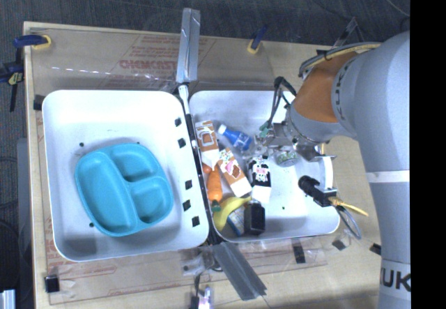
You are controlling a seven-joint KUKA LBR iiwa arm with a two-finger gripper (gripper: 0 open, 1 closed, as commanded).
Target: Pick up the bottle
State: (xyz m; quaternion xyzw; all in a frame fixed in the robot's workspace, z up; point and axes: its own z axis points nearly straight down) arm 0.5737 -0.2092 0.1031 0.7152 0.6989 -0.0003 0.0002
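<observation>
The bottle (235,137), small with a blue label and a pale cap, lies on its side near the back of the right bin (296,213), among the clutter along that bin's left wall. My gripper (269,136) hangs low over the same bin, just right of the bottle's blue end. The grey wrist and orange band (315,97) rise behind it to the right. Nothing shows between the gripper and the bottle, and I cannot make out contact between them.
Around the bottle lie a brown-and-white carton (206,137), a second small carton (231,167), a cow-print carton (260,175), a carrot (214,187), a banana (228,208) and a black box (255,217). The left bin (63,116) holds a blue divided tray (125,187).
</observation>
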